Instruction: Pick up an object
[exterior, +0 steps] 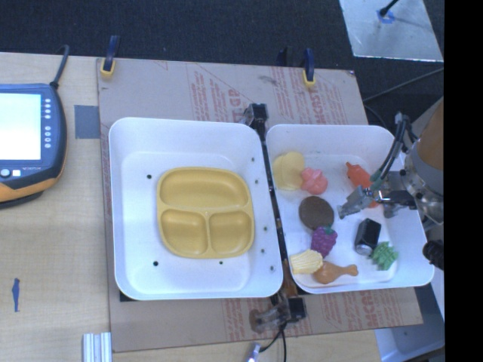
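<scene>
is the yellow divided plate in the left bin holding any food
Empty. All three compartments of the yellow divided plastic plate show bare yellow; it lies flat in the left white bin, with the toy foods in the right white bin.

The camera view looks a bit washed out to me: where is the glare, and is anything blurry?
Camera view: the white bins are bright, nearly blown out; the pad's screen glares white; the small toys, like the grapes, look soft; the gripper is dark and indistinct.

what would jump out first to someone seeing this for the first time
Probably the yellow divided plate, alone in the middle of the left bin. Next, the bright toy foods crowded in the right bin, such as the purple grapes and the drumstick, with the gripper reaching in from the right above them.
</scene>
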Robot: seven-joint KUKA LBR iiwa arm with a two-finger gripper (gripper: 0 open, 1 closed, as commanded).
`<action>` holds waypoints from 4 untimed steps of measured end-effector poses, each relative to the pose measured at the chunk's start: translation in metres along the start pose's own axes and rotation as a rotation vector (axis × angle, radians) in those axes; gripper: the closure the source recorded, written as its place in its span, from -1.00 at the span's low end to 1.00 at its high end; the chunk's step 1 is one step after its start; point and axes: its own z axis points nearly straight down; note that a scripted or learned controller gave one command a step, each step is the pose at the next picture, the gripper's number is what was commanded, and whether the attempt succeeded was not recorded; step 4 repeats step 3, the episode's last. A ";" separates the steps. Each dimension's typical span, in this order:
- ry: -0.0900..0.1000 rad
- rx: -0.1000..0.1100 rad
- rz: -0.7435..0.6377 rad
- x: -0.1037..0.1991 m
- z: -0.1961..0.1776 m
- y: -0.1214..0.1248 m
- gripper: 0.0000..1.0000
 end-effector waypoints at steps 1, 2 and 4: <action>0.000 0.001 -0.002 0.012 0.144 -0.007 -1.00; -0.001 0.002 -0.005 0.011 0.134 -0.007 1.00; 0.000 -0.001 -0.001 0.074 0.044 0.027 1.00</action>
